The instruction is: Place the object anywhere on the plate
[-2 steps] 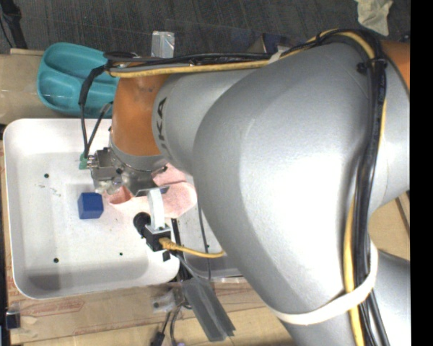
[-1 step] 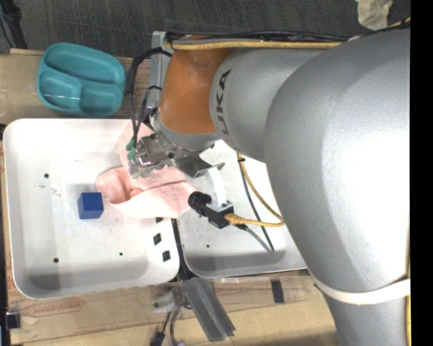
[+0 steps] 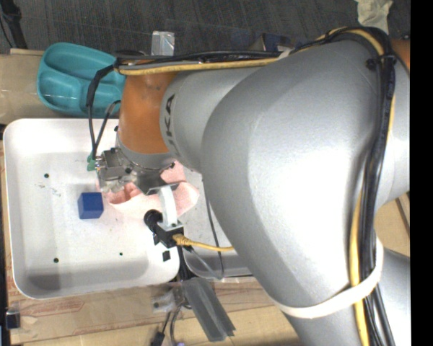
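Note:
A small blue cube (image 3: 90,205) lies on the floor of the left white bin (image 3: 29,193). A pink plate (image 3: 184,193) sits at the bin's right side, mostly hidden under the arm. The gripper (image 3: 121,181) hangs just right of the cube, over the plate's left edge. Its wrist and the orange band (image 3: 144,114) cover it from above.
A teal scoop-like object (image 3: 72,78) rests beyond the bin's far edge. The big grey arm (image 3: 289,157) covers the right bin and most of the right half of the view. A yellow cable (image 3: 202,247) runs off the wrist near the bin's front right corner.

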You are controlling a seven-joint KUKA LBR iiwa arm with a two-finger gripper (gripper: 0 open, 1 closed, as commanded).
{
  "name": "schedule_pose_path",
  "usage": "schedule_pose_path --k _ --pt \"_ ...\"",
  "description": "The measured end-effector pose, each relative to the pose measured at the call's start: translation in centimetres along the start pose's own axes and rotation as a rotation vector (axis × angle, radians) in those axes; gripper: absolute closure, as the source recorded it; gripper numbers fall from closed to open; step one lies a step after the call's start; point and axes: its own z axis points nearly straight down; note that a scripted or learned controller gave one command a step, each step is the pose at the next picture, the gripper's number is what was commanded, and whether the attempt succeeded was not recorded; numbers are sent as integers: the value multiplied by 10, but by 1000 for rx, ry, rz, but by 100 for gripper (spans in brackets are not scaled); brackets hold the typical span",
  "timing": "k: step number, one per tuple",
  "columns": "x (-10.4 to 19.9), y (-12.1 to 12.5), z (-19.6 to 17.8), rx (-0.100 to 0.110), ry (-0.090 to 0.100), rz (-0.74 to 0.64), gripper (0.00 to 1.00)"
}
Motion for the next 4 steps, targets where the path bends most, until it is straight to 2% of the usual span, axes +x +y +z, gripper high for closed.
schedule_pose_path --k 1,2,3,4 --pt "-46 -7 -54 -9 -1 -204 100" --pt "22 -8 25 -25 0 -42 100" --pt "-39 9 -46 -8 -1 -269 100" --pt "30 16 52 -26 -3 -300 100"
